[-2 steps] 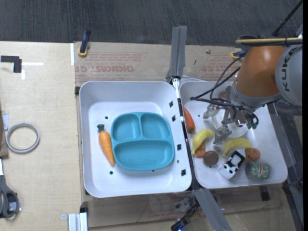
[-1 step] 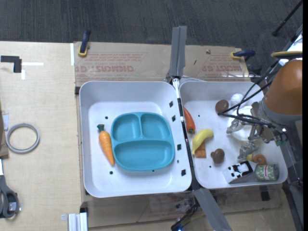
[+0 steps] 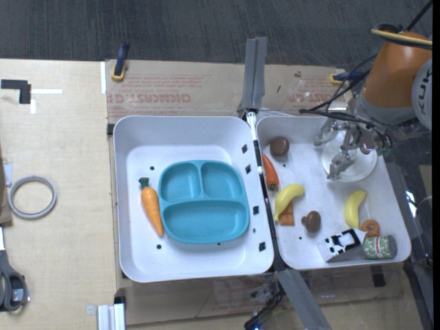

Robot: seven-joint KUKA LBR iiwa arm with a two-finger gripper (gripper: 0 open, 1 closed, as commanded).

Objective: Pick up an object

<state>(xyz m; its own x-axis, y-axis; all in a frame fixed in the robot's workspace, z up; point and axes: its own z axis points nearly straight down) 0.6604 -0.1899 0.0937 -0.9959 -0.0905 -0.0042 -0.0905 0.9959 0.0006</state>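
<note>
My gripper (image 3: 340, 158) hangs over the upper right part of the right bin (image 3: 302, 253), below the arm's orange band. A pale round patch on the bin floor lies under it. Nothing is seen held in it. In that bin lie a brown ball (image 3: 278, 146), a red-orange vegetable (image 3: 270, 173), a yellow banana (image 3: 287, 197) with an orange piece (image 3: 287, 218) beside it, a second brown ball (image 3: 311, 220), another banana (image 3: 354, 208), an orange ring (image 3: 370, 227), a green can (image 3: 379, 247) and a black-and-white item (image 3: 342, 245).
The left bin (image 3: 127, 246) holds a blue divided plate (image 3: 204, 201) and a carrot (image 3: 151, 206) to its left. On the bench at the far left lie a grey tape roll (image 3: 31, 196) and scissors (image 3: 12, 289). A grey divider (image 3: 254, 74) stands between the bins.
</note>
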